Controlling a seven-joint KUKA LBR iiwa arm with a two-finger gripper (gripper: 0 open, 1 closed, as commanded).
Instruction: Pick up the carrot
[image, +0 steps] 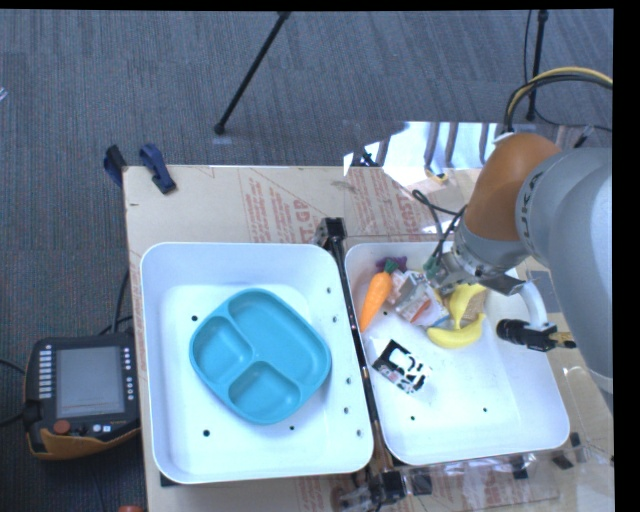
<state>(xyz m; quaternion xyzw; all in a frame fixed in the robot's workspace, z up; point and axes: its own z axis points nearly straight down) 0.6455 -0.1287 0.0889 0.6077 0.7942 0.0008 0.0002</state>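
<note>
Carrot (375, 298) lies at left edge of right bin (480, 440), end effector (438, 275) just right of it w/ grip state unclear.

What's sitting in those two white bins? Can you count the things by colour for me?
Blue: 1, the divided plate in the left bin.
Orange: 1, the carrot in the right bin.
Yellow: 1, the banana.
Black and white: 1, a small block.
Clear or silvery: 1, a crinkled wrapper; I cannot tell what it is.
Total: 5.
</note>
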